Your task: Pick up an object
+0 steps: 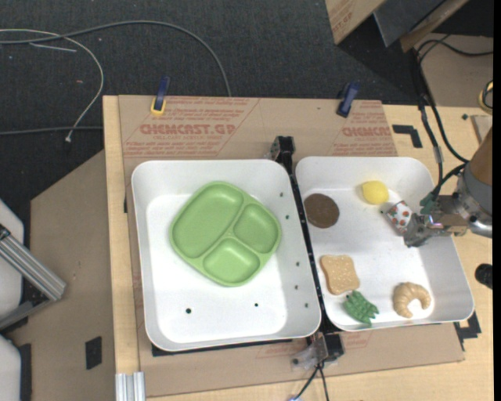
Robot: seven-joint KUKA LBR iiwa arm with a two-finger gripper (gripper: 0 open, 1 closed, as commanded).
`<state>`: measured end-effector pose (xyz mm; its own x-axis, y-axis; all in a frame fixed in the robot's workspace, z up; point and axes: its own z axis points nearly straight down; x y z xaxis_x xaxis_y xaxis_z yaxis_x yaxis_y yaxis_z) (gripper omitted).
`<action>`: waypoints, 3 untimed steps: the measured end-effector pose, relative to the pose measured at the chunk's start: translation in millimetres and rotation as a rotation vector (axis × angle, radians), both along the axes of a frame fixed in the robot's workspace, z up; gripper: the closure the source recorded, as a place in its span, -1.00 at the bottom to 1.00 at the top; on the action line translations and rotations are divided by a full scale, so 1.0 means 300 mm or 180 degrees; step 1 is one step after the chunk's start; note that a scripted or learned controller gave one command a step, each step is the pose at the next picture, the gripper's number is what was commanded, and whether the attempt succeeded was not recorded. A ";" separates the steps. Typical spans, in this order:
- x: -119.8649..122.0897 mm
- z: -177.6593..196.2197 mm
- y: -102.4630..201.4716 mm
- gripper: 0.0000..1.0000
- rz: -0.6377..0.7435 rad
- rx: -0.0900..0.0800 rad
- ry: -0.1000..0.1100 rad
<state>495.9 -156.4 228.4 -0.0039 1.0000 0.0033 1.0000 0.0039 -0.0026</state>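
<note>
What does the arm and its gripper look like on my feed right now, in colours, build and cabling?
The gripper is a compact dark metal assembly, grey and black, with some small red and white details by its tip. Behind it the arm is a rounded grey body with a tan-orange patch at the frame's edge. Thin black cables run down to it from above.

A dark carpeted floor is seen around the surface, which is covered with a brown cardboard sheet printed in red lettering. The sheet is held at its far edge by two blue clamps. Thin grey cables are laid loosely across the floor at the upper left. A cardboard box is seen at the top right. A metal rail is seen at the left edge. Even lighting is cast throughout.
</note>
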 end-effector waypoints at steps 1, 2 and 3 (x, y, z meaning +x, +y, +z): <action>-0.029 -0.019 0.177 1.00 0.0004 0.0001 0.0002; -0.002 -0.035 0.374 1.00 0.0005 0.0000 0.0000; -0.001 -0.063 0.537 1.00 -0.0003 -0.0004 0.0003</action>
<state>495.6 4.6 209.6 -0.0029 1.0000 0.0019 1.0000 0.0029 -0.0034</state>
